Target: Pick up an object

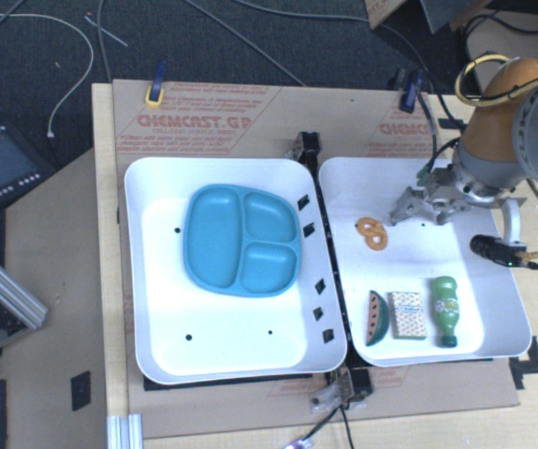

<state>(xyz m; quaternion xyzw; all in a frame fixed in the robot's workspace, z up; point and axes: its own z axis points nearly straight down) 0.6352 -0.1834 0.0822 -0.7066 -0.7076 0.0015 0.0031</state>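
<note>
Gripper (429, 204) over right bin (493, 293), apparently open, holding nothing; pretzel (372, 233) just beside it.

Red print runs across the brown cardboard sheet (250, 110) lying under the two bins on the table. Its large line, above the left bin, reads roughly "CHEMCAST GP", though the letters are faded and partly broken. A smaller line of red print stands above it and another below it; both are too small to read. The same red printing shows again above the right bin, partly covered, and cannot be made out there. No other writing can be read.
</note>
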